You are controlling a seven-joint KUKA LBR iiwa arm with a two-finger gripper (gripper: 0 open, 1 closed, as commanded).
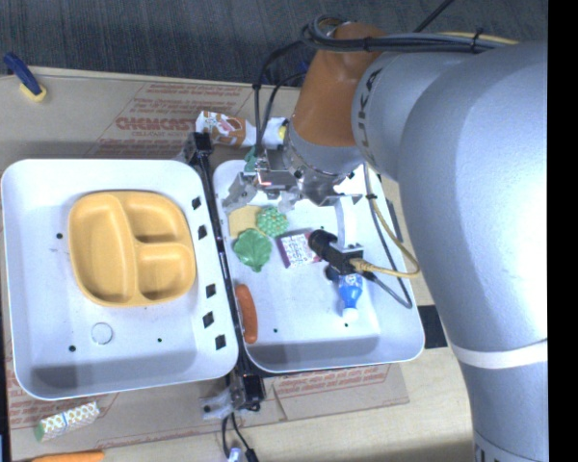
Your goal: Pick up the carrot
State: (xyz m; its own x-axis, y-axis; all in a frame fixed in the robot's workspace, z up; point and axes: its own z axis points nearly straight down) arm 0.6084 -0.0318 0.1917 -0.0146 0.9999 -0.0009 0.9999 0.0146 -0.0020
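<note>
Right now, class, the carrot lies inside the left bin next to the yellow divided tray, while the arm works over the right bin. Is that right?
Not quite. The carrot lies in the right bin, along its left wall near the front corner, not in the left bin. The yellow divided tray sits in the left bin, and the arm does work over the right bin, as the camera view shows.

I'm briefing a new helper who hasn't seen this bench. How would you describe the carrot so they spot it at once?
Look in the right-hand shallow white bin, along its left wall beside the divider between the two bins. There the small orange carrot lies lengthwise, near the front corner. It is the only slim orange stick; its nearest neighbours are leafy green toy vegetables.
</note>
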